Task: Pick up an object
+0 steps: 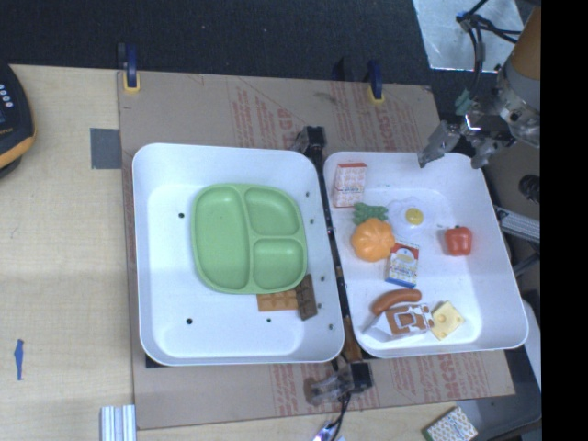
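Above the far right corner of the right bin (496, 237), poised over the rim: the end effector (457, 147), spread apart, grasping nothing. Nothing lifted yet; best to choose a piece with free space around it. Near the bin's right wall, the red pepper (458, 240), well apart from its neighbours, so a likely target. Toward the bin's middle, the fried egg (412, 215), flat and hard to pinch. Further left, the orange pumpkin (372, 240), touching a green leafy piece (369, 213). Along the near wall, sausage (396, 300), small cartons and cheese wedge (447, 320) crowded together, awkward to separate. Left of that bin, a second bin (156, 246) with a green divided plate (248, 237).
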Robot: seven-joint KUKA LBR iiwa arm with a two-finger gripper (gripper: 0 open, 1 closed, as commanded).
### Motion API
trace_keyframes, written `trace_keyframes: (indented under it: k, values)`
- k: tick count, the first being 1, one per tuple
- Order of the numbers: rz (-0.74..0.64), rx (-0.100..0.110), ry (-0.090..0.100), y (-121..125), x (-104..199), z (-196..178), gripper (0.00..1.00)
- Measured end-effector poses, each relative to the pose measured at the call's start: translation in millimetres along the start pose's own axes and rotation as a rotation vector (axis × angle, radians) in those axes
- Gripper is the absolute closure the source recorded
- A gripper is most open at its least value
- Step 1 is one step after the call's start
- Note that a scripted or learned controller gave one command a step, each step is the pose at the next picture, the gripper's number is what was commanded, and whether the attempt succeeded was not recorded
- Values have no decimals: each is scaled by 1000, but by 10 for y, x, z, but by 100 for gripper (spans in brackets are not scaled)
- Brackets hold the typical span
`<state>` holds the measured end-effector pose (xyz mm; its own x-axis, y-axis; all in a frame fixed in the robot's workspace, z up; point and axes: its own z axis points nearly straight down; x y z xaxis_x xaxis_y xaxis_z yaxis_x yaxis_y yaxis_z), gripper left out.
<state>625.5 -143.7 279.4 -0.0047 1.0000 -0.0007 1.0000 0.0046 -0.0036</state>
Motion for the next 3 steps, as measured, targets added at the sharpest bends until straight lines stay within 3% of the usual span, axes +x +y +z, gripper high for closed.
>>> trace_keyframes:
  k: [1,2,3]
  values:
    - [-4,14,4,-91,433,1403,0]
    - [1,5,1,-186,504,1907,0]
    - [4,-4,-1,12,15,1866,0]
